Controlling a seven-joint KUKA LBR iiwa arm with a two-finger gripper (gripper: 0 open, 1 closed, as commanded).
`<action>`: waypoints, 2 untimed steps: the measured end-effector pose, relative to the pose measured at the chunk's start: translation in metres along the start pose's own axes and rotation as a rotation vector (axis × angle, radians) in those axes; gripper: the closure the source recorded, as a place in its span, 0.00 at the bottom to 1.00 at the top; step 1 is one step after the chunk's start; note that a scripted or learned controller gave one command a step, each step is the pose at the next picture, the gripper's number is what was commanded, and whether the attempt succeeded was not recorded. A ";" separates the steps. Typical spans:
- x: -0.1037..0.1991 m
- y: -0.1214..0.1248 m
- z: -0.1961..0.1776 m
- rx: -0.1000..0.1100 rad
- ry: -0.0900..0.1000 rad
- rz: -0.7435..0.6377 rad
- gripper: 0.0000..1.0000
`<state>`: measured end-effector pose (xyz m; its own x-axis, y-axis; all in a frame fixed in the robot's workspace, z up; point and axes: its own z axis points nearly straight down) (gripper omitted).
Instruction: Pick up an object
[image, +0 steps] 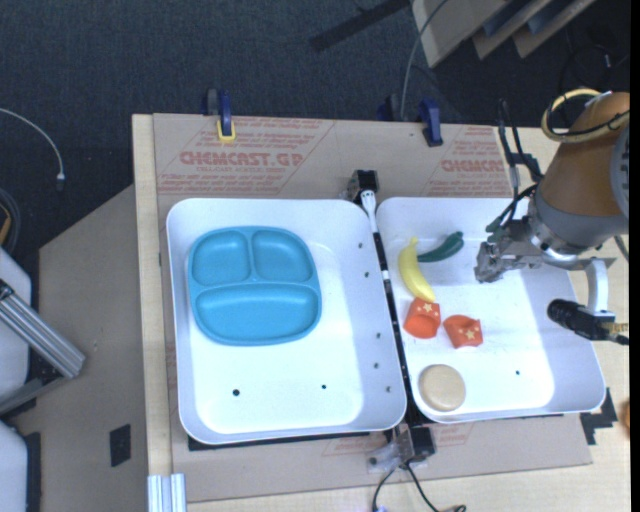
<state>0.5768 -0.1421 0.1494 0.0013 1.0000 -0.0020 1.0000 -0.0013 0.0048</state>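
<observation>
approach step is judged to be in hand - nothing is seen between the fingers, so no object is held yet.

left bin: occupied by a blue divided plate, not a likely pick target.

right bin: all small objects are found in its left half. the gripper is positioned in the far part of this bin, just right of the green item, with the grey arm and orange band reaching in from the right. whether the fingers are open or closed cannot be told from this view.

objects, largest first:
- banana - long axis runs far-to-near with a slight lean to the right, far tip pointing toward the bench's far edge, near end touching or just beside the red-orange piece.
- beige round piece - near edge of the bin, no clear axis.
- green pepper-like item - long axis slanted, right end farther than left, left end close beside the banana's far tip.
- two red-orange pieces and - side by side, between banana and beige piece.

next move, as a judgement: a short shift left and a descent would be called for, fingers set across the chosen object's long axis - the green item is nearest.
</observation>
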 end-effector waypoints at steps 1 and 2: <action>0.000 0.002 -0.054 -0.002 0.000 -0.002 1.00; 0.053 0.012 -0.069 0.000 0.002 -0.007 1.00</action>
<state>0.5881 -0.0888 0.2187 -0.0061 1.0000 0.0003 1.0000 0.0061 0.0049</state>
